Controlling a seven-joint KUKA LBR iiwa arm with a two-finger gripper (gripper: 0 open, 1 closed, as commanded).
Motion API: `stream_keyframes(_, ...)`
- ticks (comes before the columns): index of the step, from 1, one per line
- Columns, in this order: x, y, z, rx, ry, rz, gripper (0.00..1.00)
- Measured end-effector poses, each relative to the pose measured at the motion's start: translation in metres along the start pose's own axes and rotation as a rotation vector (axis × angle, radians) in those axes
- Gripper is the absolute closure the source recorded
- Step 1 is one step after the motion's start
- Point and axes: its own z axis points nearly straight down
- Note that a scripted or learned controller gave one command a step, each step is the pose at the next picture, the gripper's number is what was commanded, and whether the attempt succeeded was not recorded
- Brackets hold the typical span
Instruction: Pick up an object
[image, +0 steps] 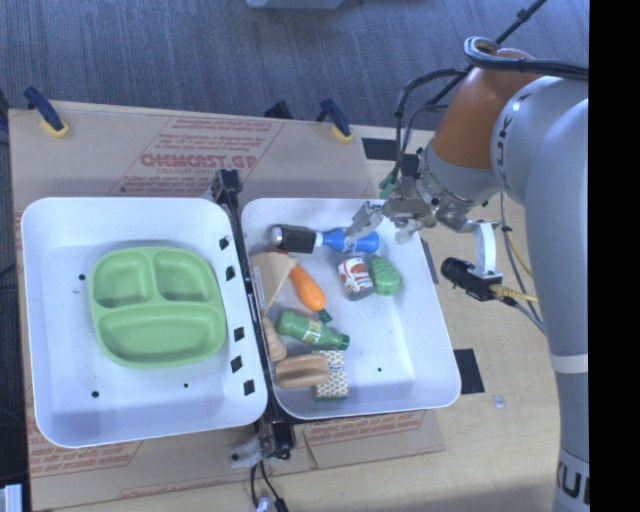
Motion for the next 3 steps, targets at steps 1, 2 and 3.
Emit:
stream_keyframes(1, 0.003, -0.004, 0.120, 0.000, 0.000, -0.172, 0.00)
stream_keyframes(2, 0.003, -0.004, 0.109, 0.001, 0.000, -0.175, 1.00)
stream_keyframes(3, 0.061, -0.024, 0.002, -0.005, 0.000, -0.177, 1.00)
